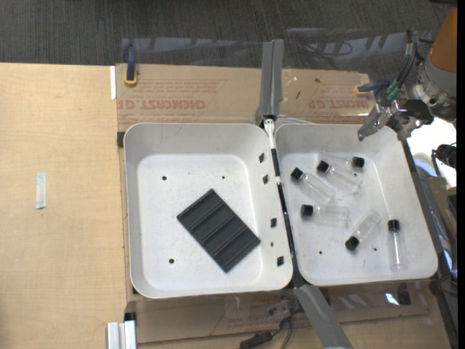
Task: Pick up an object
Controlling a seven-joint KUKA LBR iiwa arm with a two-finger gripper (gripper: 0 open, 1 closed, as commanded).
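Note:
A black ribbed rectangular block (218,230) lies at a slant in the middle of the left bin (145,195). Several clear vials with black caps are scattered in the right bin (421,260): one near the left wall (314,183), one low in the middle (362,230), one by the right wall (397,244). My gripper (383,128) hangs above the far rim of the right bin, up and to the right of the vials. It is open, with nothing between its fingers.
A grey metal divider (272,78) runs between the bins at the back. Flattened cardboard (189,97) lies behind the bins, held by an orange clamp (130,75) and a blue one (370,87). A wooden tabletop (58,195) extends to the left.

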